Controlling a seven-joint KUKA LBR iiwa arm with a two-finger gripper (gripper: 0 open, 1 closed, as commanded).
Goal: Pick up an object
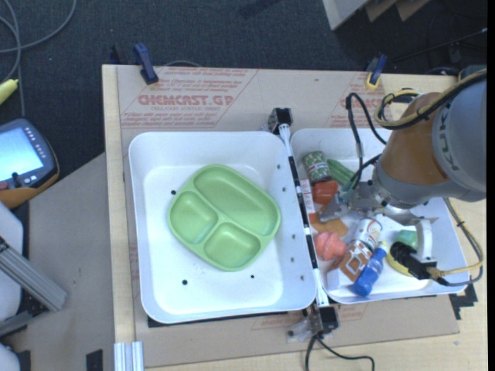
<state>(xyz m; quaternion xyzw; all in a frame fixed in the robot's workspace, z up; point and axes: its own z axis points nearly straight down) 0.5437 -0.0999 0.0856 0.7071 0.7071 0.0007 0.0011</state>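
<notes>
Gripper point(338, 201) down in the right bin point(340, 139), among the clutter near a red item point(326, 191) and a green can point(315, 163); grip state impossible to tell. Beside it, a pink lump point(329, 245) and a blue bottle point(370, 273). Green divided plate point(224, 216) flat in the left bin point(155, 176).

Arm point(433, 149) bent low, gripper point(344, 201) down.

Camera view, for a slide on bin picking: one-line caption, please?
Grey KUKA arm reaches into the cluttered right white bin; a green three-compartment plastic tray lies in the left white bin.
</notes>
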